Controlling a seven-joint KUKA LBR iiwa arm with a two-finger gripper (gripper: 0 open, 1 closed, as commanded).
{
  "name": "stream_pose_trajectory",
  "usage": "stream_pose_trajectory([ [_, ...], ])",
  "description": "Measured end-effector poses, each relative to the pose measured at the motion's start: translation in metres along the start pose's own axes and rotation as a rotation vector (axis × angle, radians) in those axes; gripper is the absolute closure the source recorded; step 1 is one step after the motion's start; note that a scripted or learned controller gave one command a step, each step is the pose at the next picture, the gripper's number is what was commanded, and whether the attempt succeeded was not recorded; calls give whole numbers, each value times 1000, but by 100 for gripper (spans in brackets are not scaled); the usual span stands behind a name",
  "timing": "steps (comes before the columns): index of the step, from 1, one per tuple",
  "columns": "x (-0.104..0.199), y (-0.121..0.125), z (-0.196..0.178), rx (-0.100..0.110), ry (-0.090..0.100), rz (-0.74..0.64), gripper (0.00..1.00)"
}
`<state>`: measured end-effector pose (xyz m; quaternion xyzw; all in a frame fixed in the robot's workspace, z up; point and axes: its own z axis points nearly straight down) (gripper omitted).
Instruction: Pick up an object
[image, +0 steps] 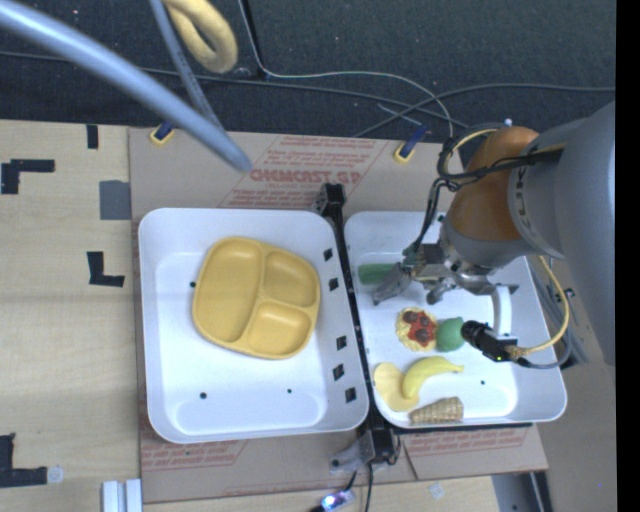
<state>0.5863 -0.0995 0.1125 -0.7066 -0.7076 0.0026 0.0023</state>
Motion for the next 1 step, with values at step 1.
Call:
stream_pose_trajectory([
  [1, 0, 1, -13, -3, 0, -1, 100],
])
